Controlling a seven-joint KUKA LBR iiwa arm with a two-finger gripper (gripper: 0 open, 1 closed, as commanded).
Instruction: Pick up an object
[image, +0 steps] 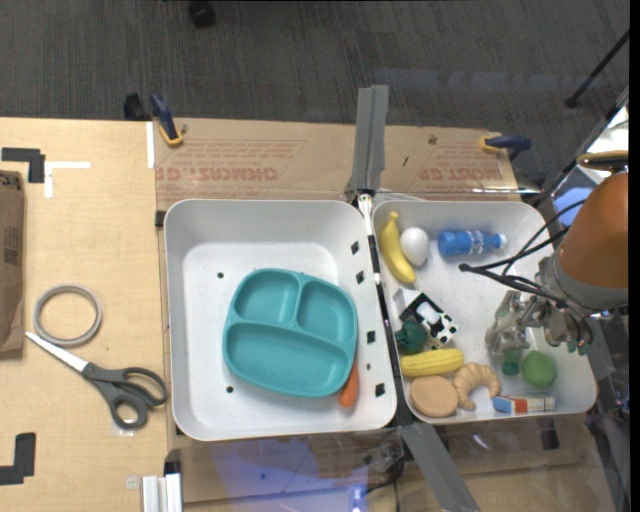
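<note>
Right bin (560, 215): its far-right corner and middle floor lay bare; the near and left sides were crowded.
Arm: it reached in from the right, its orange band over the bin's right wall.
Jaws (512, 335): low over the right half of the right bin; whether open or closed could not be told, and nothing was seen between them.
Green ball (538, 369): round, plain green, just near-right of the jaws, close to the right wall.
Tube (522, 404): white with a red end, lying flat along the near wall.
Croissant (477, 380): tan, curved, beside a round tan biscuit (434, 397) at the near edge.
Corn cob (431, 361): yellow, lying flat, just beyond the biscuit.
Left wall crowd: a banana (397, 252), a white egg (414, 244) and a black-and-white toy (433, 319).
Blue bottle (470, 241): on its side near the far wall.
Left bin (190, 300): a teal divided plate (291, 332) took its middle, a carrot (349, 388) at its near-right edge.
Table (80, 240): scissors (105, 378) and a tape roll (67, 313) lay left, well apart from both bins.
</note>
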